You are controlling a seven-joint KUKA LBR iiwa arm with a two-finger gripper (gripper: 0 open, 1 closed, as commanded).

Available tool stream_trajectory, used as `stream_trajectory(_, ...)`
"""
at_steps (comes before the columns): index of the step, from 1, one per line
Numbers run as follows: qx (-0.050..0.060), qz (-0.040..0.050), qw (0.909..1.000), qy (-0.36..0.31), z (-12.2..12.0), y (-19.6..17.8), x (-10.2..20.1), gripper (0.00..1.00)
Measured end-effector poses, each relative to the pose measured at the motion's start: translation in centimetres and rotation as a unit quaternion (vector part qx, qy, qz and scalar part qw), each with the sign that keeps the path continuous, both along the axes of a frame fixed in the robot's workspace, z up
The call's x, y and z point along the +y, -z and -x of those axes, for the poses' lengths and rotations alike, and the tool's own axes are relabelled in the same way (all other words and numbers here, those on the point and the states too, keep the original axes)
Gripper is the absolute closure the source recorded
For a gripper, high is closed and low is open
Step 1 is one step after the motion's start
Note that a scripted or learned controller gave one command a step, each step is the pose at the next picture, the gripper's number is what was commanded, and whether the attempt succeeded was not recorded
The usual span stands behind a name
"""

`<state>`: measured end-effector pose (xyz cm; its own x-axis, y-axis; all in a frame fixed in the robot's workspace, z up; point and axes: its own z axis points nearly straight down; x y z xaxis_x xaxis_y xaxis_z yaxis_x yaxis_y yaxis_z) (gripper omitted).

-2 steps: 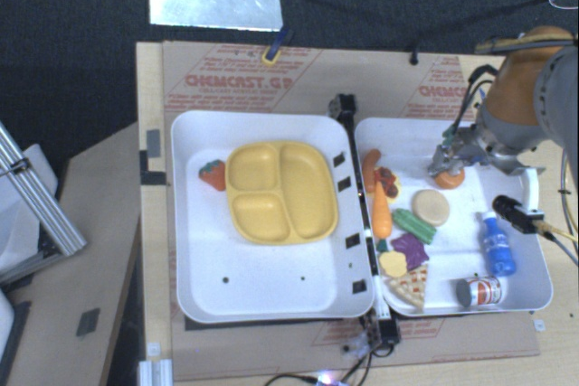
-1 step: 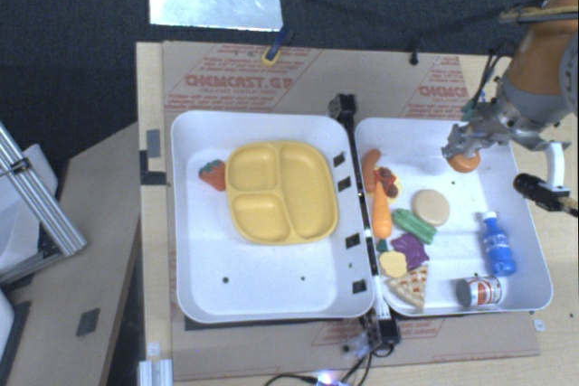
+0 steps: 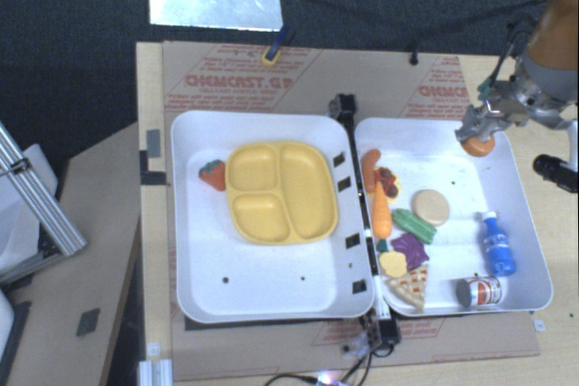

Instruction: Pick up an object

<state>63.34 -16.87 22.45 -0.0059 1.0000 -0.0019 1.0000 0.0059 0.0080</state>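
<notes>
One arm reaches in from the right—gripper (image 3: 477, 133) clamped on an orange object (image 3: 479, 145) above the right bin (image 3: 520, 185).

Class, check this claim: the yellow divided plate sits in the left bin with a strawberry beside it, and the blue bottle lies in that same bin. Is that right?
One detail is wrong. The camera view shows the blue bottle in the right bin, not the left bin. The yellow divided plate does sit in the left bin with the strawberry beside it.

I saw glossy white plastic bins (image 3: 271, 298), a matt yellow plastic tray (image 3: 280, 192), and a paper-faced board (image 3: 244, 77) underneath.
</notes>
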Motion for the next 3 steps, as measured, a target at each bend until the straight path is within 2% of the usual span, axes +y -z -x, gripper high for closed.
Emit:
stream_trajectory(2, 0.003, -0.0019, 1.0, -0.002, 3.3, -1.7, 10.0, 1.0)
stream_trajectory(3, 0.005, -0.0019, 1.0, -0.001, 5.0, 0.0, 14.6, 1.0)
